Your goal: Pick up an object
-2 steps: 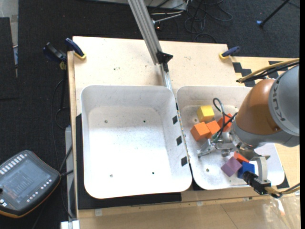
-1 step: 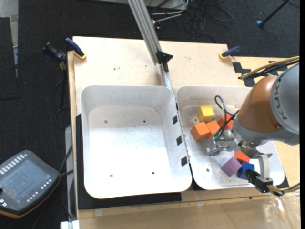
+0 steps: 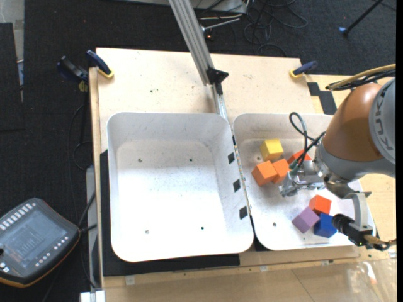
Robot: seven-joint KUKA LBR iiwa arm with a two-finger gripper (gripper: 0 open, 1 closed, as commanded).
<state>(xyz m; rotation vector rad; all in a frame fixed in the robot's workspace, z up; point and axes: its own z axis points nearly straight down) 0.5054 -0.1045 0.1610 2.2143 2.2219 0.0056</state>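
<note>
A pendant [image 3: 28,241] lies on the floor at the far left, beside the table [image 3: 164,80]. Blue-and-yellow clamps [image 3: 99,63] grip the table's rear corners. The left bin [image 3: 119,137] occupies the table's left half. A metal rail [image 3: 192,30] runs diagonally down from the top to the seam between the two bins.

The right bin [image 3: 252,128] holds the blocks. A yellow block [image 3: 272,148] lies toward the rear. An orange block [image 3: 266,172] lies in front of it, with a second orange block [image 3: 280,168] touching its right side. The end effector [image 3: 291,187] hovers just right of and in front of this orange pair, close beside it. Whether it is released or clenched cannot be told, and no block is visible within it. Further right and nearer the front edge lie a purple block [image 3: 306,219], a red-orange block [image 3: 320,204] and a blue block [image 3: 325,226], clustered together beneath the arm [image 3: 359,131].
</note>
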